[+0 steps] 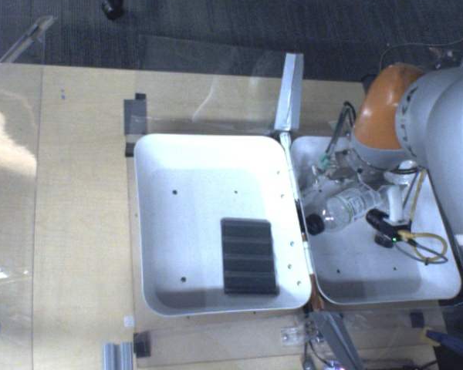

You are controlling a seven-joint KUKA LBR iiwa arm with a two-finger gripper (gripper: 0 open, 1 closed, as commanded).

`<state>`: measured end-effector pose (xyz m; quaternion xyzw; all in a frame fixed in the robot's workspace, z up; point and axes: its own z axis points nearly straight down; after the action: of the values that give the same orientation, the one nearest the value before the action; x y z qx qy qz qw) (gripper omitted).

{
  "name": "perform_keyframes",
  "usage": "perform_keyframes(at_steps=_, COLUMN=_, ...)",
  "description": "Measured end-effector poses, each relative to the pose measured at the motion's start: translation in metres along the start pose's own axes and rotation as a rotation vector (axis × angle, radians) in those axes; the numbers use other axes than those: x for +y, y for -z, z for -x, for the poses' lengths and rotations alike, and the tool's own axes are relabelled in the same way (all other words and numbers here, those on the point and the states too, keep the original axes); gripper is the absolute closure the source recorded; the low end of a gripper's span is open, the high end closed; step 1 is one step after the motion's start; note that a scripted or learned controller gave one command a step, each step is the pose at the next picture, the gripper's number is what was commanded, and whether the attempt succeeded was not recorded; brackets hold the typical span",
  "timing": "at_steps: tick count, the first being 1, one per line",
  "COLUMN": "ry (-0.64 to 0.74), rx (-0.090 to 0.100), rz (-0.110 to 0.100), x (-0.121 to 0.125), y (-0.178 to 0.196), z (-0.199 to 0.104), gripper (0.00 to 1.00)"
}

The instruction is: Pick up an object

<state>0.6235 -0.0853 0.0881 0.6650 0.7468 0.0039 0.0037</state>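
Camera view gives me the arm (417, 122) leaning over the right-hand bin (370, 280), its gripper (336, 177) low among cables in the upper part of that bin; I cannot tell how the pincer stands. A clear plastic bottle (347, 206) lies on its side at centre-right of the frame, dark cap toward the bins' shared wall. I judge it light, slick and apt to roll or crumple, so I would grasp it across mid-body. The black ribbed block (248, 257) in the left bin (162, 206) looks stiffer.

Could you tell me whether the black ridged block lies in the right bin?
No, the black ridged block lies in the left bin.
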Motion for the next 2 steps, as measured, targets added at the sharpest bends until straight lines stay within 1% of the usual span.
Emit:
perform_keyframes(at_steps=1, ry=0.130, rx=0.000, rz=-0.006, x=-0.025, y=0.015, z=0.021, gripper=0.00)
perform_keyframes(at_steps=2, ry=0.220, rx=-0.002, rz=0.002, x=-0.081, y=0.002, z=0.024, gripper=0.00)
